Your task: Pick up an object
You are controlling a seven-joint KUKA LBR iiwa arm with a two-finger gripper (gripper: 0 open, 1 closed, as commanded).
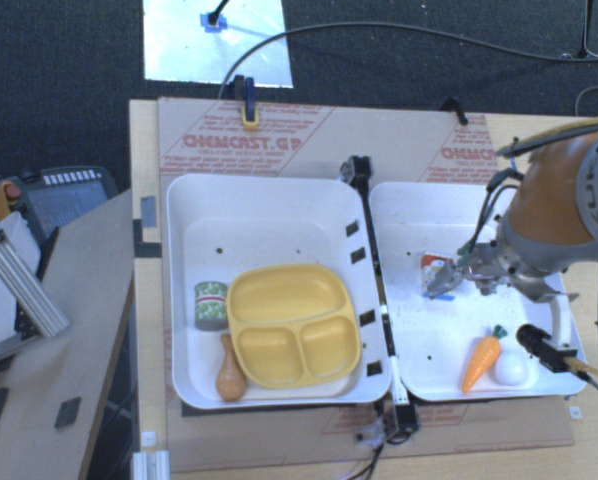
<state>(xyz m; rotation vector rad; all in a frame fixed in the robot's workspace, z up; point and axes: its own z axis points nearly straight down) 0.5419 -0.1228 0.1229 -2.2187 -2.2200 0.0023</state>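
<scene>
My gripper (441, 282) is low in the right bin (409, 218), near its left-middle, reaching in from the right. A small red and white object (433, 263) lies right at its tip, partly covered by it; I cannot tell whether the two touch. An orange carrot with a green top (481, 362) lies near the bin's front edge, with a white ball (512, 370) against its right side. Both sit well to the front right of the gripper.
The left bin (269, 208) holds a yellow divided plate (294, 323), a small green can (210, 304) to its left and a tan pear-shaped piece (229, 373) at the front. A black divider strip (371, 258) runs between the bins. The grey and orange arm (559, 208) hangs over the right bin's right side.
</scene>
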